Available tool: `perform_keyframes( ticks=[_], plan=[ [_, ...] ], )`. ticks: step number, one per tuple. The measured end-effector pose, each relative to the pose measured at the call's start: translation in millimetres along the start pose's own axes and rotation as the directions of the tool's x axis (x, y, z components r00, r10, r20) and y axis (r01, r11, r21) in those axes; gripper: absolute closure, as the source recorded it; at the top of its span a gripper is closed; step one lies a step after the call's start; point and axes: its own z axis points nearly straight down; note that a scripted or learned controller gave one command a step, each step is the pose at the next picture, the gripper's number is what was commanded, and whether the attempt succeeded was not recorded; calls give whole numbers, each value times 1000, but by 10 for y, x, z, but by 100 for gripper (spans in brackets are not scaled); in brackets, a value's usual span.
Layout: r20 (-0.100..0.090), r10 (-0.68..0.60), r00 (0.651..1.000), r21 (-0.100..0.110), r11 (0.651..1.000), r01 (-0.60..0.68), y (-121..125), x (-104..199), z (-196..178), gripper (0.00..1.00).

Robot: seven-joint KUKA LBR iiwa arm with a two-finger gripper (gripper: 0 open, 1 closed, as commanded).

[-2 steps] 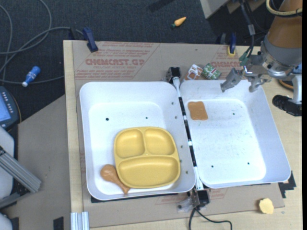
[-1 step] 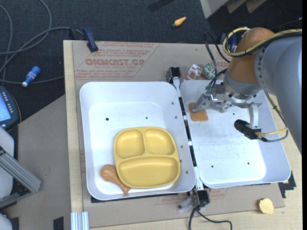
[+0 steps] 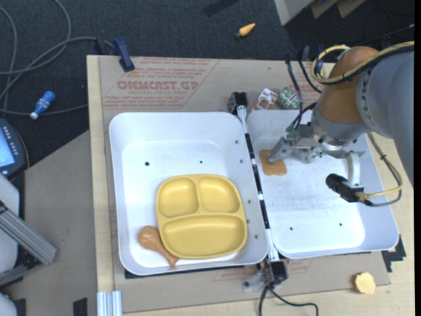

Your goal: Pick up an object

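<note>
A grey arm with an orange band reaches from the right into the right bin (image 3: 316, 232), its pincer (image 3: 279, 151) low beside a flat tan toast-like piece (image 3: 273, 166) near the bin's left wall. The wrist hides the pincer's tips, so I cannot tell its state. The left bin (image 3: 131, 143) holds a yellow divided plate (image 3: 200, 214) partly covering an orange drumstick toy (image 3: 155, 241).

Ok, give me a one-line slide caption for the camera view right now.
KUKA arm's gripper low over a tan flat piece in the right bin; yellow divided tray in the left bin.

A blue clamp (image 3: 122, 53) grips the bench's far edge. On the dark floor lie a small blue bottle (image 3: 43, 103) and an orange carrot-shaped toy (image 3: 246, 29).
</note>
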Motion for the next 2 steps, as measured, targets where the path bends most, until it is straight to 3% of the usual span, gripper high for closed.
perform_keyframes(
  ticks=[1, 2],
  plan=[
    [4, -4, 1000, -13, 1000, 4, 537, -154, -548, 0],
    [0, -3, 1000, 1, 1000, 3, 411, 132, -433, 0]
  ],
)
